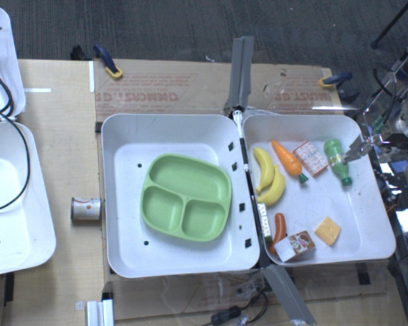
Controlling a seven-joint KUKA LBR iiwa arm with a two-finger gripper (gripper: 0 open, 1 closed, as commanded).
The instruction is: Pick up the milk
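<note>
We saw the milk (301, 244), a small carton, lying near the right bin (367, 250)'s front wall, beside the sausage (279, 228). It looked light, stiff and boxy; we would pinch its flat sides. We could not tell the hand (364, 145)'s opening.

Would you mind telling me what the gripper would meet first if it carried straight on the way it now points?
Most likely the green bottle, just left of the gripper in the right bin, though its height is unclear.
</note>
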